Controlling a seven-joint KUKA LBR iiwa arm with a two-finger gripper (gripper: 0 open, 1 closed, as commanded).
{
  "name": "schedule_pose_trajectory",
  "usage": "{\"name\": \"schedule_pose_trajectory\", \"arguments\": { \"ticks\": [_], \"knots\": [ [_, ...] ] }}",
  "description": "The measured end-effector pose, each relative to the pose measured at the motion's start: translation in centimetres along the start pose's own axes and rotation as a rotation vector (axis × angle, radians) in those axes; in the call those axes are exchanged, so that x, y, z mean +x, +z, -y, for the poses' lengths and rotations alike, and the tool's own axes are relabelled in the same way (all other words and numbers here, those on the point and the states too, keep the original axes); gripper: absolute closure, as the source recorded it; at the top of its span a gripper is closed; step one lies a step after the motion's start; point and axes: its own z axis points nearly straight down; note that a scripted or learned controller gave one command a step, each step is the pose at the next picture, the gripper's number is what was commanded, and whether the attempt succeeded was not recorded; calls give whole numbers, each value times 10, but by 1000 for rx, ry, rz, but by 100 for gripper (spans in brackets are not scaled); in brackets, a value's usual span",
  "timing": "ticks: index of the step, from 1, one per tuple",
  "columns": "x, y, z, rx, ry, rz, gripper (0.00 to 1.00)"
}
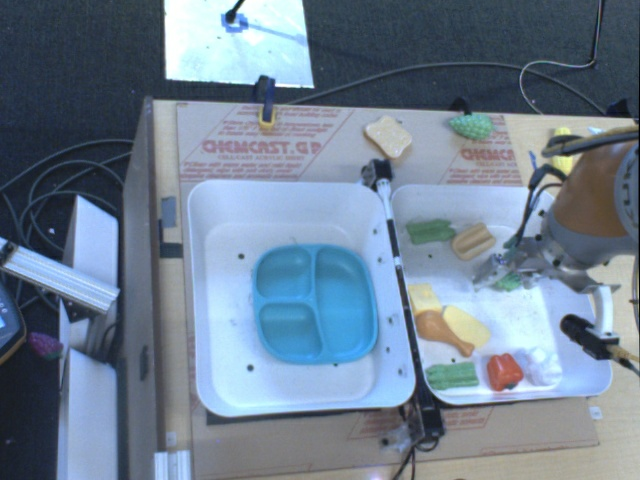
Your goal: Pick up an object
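White plastic bins sit side by side on the desk [330,128]: the left bin [215,268] carries a blue divided tray [314,303], and the right bin [575,373] carries the toy foods that are the candidates for picking. Among them are a green pod-like piece [430,231] and a small hot-dog bun [473,240] near the far wall, a yellow wedge [424,297], an orange drumstick [443,330] and a pale yellow slice [467,325] in the middle, and a green piece [452,375], a red pepper [505,371] and a small white object [543,365] along the near wall.

Low over the right bin's middle right, the grey arm's pincer [503,271] sits at a small green item [512,282]. Whether the pincer's tips are apart, together or clamped on that item cannot be told; the parts blur together at this size.

As for progress, the reach and descent look done, with the tool down at bin level by its likely target. A confirmed grip and the lift are left: nothing is seen raised clear of the bin floor, so the pick is not yet achieved as far as this view shows.

Outside the bins, a slice of toast [388,137] and a green knobbly toy [472,126] lie on the desk.
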Motion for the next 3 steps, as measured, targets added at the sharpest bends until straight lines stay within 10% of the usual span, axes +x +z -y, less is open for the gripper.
{"name": "schedule_pose_trajectory", "arguments": {
  "ticks": [1,2,3],
  "knots": [
    [-26,-125,-29,-6,-3,3,0],
    [37,-93,14,0,-2,-1,0],
    [5,-32,-2,1,0,0,0]
  ]
}}
